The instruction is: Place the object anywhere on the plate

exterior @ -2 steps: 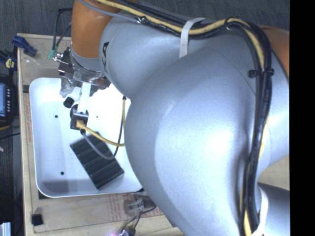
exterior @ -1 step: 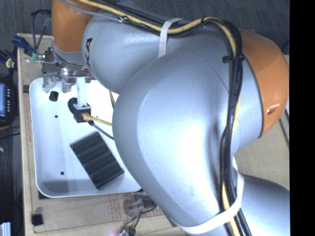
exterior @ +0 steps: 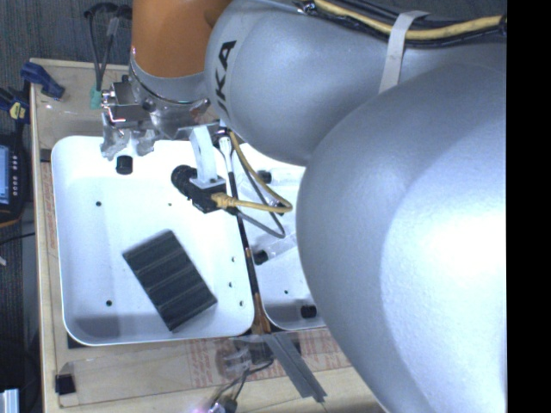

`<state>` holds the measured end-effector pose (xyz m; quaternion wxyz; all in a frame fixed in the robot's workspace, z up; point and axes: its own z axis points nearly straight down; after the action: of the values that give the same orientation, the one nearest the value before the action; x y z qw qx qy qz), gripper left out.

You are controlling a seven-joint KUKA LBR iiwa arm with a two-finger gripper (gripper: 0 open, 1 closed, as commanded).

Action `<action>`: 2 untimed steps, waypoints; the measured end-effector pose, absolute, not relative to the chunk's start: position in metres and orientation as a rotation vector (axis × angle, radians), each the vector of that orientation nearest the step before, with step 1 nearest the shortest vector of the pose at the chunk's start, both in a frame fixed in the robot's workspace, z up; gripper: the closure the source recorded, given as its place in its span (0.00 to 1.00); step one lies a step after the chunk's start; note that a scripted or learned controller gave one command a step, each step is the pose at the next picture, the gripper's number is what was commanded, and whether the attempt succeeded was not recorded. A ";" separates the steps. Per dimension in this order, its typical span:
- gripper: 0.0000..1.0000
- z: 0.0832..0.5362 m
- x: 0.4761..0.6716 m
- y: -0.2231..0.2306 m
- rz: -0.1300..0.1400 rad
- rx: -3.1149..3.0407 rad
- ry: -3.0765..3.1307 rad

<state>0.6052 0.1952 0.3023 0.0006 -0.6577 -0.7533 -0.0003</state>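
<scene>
A dark, ribbed rectangular slab (exterior: pixel 170 280) lies flat and askew in the near half of the left white bin (exterior: pixel 82 256). My gripper (exterior: pixel 126 147) hangs over that bin's far left corner, well beyond the slab and apart from it. Just beneath the gripper is a small black round piece (exterior: pixel 125 166); I cannot tell whether it is held or part of the tool. The grey arm with its orange band (exterior: pixel 172 24) covers most of the right side.
A black bracket with a yellow cable (exterior: pixel 207 198) hangs off the wrist above the left bin's middle. A wooden divider (exterior: pixel 250 265) separates the two bins. Only a corner of the right bin (exterior: pixel 288 312) shows under the arm.
</scene>
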 end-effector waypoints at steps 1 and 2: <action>1.00 0.223 0.638 0.210 0.006 -1.734 -2.613; 1.00 0.202 0.570 0.194 0.005 -1.554 -2.727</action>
<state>0.5700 0.1944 0.2022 0.0012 -0.4951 -0.8688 0.0016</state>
